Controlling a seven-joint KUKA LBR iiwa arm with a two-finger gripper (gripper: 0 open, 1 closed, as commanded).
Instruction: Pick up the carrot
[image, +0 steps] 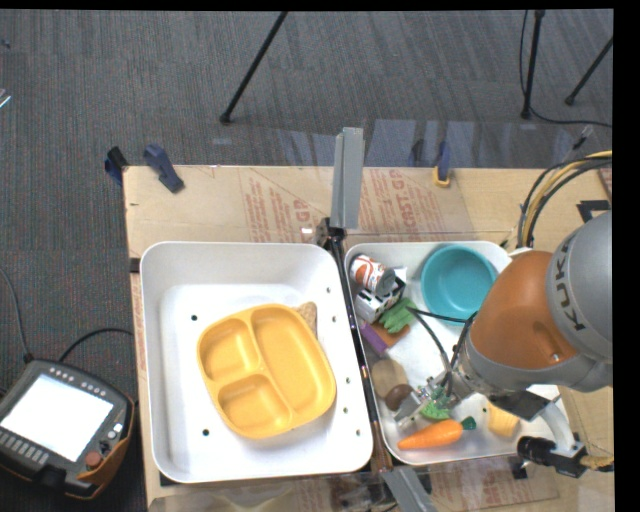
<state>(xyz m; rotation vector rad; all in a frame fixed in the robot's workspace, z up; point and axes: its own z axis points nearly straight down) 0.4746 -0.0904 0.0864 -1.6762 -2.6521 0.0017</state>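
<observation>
"KUKA" reads in part on the grey arm (590, 290) above its orange band. The carrot (432, 435) lies near the front edge of the right bin (400, 452), long axis roughly left-right, orange tip toward the left, green top to the right. The gripper (436, 392) hangs just above it; the state of its grasp I cannot tell. A yellow divided plate (265, 372) sits in the left bin (170, 300).

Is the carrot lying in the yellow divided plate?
No, the carrot lies in the right bin, near its front edge; the yellow plate is in the left bin.
</observation>
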